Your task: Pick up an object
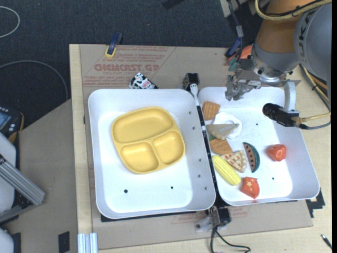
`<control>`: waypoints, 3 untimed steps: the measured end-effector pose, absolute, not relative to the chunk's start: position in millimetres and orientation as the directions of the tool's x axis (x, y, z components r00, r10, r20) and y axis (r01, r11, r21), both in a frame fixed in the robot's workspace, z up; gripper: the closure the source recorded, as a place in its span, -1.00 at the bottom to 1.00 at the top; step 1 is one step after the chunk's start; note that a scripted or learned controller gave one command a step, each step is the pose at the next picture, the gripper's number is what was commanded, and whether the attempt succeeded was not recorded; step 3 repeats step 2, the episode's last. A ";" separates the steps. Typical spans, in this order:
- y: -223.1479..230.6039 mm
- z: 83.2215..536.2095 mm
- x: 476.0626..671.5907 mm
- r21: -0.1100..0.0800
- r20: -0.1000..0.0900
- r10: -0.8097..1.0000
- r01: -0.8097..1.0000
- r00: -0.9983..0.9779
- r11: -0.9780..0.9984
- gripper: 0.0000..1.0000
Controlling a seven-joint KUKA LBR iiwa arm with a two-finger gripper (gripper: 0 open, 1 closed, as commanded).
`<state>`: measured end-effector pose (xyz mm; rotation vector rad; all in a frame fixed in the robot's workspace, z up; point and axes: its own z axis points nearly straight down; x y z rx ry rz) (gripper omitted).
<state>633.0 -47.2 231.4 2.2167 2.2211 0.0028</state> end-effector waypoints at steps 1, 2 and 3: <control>-52.9 234.4 632.0 0.004 -0.002 1.000 1.000 0.001 -0.001 1.00; -51.7 215.6 621.4 -0.005 0.000 1.000 1.000 0.000 0.000 1.00; -51.7 215.6 621.4 -0.005 0.000 1.000 1.000 0.000 0.000 1.00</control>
